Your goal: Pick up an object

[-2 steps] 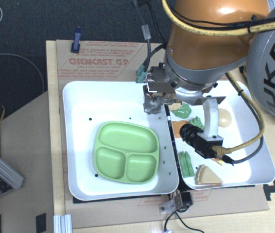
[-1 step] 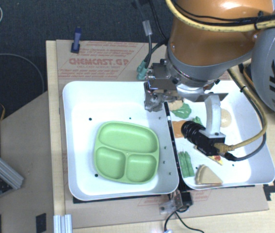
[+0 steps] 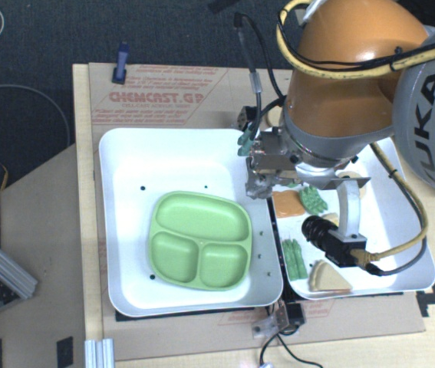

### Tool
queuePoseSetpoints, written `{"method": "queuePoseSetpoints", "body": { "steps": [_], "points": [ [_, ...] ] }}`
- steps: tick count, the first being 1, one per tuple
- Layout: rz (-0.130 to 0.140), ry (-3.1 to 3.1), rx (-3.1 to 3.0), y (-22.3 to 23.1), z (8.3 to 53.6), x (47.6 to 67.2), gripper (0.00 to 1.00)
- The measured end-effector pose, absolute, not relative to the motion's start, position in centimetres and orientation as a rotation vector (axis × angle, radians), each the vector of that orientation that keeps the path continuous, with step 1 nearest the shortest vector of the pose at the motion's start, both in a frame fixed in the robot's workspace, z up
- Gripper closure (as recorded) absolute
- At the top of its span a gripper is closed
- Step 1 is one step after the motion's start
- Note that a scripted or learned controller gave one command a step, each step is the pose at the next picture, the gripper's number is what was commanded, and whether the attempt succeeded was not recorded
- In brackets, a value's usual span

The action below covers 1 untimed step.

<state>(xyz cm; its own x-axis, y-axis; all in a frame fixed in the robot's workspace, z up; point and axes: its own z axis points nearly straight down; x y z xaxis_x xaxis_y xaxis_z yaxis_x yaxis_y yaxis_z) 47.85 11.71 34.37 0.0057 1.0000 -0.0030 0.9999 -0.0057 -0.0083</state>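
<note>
My gripper [image 3: 303, 184] hangs over the inner, left part of the right bin [image 3: 401, 205], mostly hidden under the arm's big orange wrist band. Just below it lie an orange-brown flat square [image 3: 288, 203] and a knobbly green piece [image 3: 313, 200]. Nearer the front of that bin are a bundle of green bean-like sticks [image 3: 294, 257] and a pale tan wedge [image 3: 329, 277]. In the left bin [image 3: 125, 175] a light green divided plate [image 3: 199, 240] lies flat, apart from the gripper.
The arm's body covers the back and middle of the right bin. A black fitting with a yellow cable [image 3: 332, 241] hangs from the wrist over that bin. A cardboard sheet [image 3: 163, 90] lies under both bins.
</note>
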Motion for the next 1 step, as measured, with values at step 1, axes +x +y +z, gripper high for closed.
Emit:
{"method": "queuePoseSetpoints", "body": {
  "steps": [1],
  "points": [
    [-0.029, -2.230, -2.226, 12.04, 51.42, 48.02, 1.00]
  ]
}}
